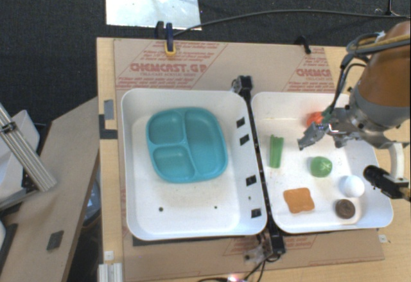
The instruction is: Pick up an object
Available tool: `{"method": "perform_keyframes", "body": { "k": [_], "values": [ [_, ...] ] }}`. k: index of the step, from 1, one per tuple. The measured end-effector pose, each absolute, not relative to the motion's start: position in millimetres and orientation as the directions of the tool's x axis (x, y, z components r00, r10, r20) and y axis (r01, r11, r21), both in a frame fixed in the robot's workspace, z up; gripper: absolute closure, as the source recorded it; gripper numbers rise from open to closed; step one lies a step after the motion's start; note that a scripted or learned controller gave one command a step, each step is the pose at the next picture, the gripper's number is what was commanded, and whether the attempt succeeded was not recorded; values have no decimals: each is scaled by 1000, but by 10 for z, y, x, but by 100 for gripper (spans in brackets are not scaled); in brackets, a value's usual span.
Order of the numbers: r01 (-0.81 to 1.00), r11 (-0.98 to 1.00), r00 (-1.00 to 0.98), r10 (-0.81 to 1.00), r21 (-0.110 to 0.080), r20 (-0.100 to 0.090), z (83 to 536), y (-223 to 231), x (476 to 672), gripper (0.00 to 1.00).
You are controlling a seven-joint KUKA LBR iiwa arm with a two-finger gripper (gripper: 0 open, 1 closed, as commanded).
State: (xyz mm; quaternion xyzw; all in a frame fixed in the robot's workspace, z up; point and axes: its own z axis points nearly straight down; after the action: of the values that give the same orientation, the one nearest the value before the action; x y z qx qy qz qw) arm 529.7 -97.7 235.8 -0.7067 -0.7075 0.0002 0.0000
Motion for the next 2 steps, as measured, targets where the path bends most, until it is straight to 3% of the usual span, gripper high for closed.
{"method": "perform_keyframes", "body": {
  "k": [2],
  "values": [
    [1000, 1, -1, 1000, -3, 1, 1491, -936, 5380, 0]
  ]
}}
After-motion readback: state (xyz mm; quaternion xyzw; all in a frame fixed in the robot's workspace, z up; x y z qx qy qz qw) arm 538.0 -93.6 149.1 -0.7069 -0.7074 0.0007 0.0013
